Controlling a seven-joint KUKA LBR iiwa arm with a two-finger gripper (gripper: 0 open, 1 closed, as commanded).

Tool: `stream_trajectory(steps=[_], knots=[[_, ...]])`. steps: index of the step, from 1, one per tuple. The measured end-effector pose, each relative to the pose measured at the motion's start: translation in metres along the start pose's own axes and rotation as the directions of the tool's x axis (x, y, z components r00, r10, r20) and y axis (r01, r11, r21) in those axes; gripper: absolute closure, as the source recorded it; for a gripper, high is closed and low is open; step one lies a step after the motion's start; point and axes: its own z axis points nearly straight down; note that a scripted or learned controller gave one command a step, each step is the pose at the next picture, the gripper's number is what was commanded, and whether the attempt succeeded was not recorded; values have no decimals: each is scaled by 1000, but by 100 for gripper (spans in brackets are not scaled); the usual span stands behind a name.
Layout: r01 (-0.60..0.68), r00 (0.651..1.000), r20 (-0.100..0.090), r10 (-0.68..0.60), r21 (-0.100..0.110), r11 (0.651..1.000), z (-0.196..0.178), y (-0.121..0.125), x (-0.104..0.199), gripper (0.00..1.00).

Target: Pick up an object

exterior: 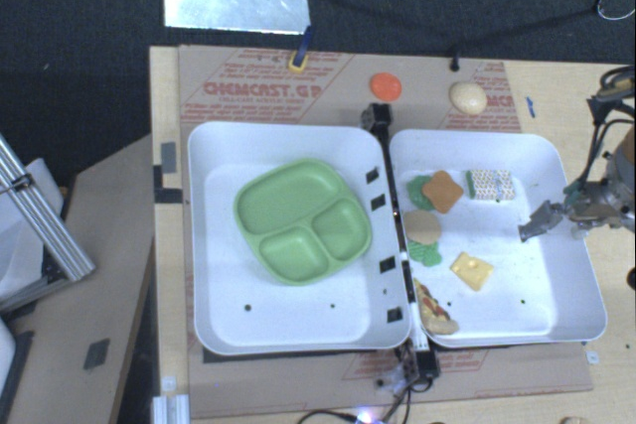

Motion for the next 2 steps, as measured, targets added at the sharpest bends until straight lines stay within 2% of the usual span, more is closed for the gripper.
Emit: stream_trajectory(steps=[1,2], knots=[[3,1000,3,-3,-11,1000,-6,3,0,0],[2,1000,1,-2,-7,1000,52,2,10,0]])
